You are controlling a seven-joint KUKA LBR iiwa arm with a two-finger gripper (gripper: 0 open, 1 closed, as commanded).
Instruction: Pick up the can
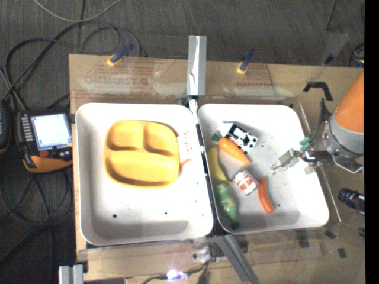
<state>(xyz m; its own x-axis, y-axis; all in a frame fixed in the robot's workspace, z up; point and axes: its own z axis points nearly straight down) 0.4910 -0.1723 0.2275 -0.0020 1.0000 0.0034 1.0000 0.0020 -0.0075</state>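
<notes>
White can (245, 182) mid right bin (308, 218) | claw (286, 160) near right rim

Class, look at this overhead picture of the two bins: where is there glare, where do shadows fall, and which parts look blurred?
Camera view: glare washes the white bins; the yellow tray casts a soft shadow; the arm's orange band is blurred at the right; the can is small and its label unreadable.

Arm (350, 120) cut off at right edge past the orange band, gripper (283, 162) too small and blurry to read the fingers, and can (244, 182) partly tucked under the carrot (233, 151), label unreadable.
</notes>
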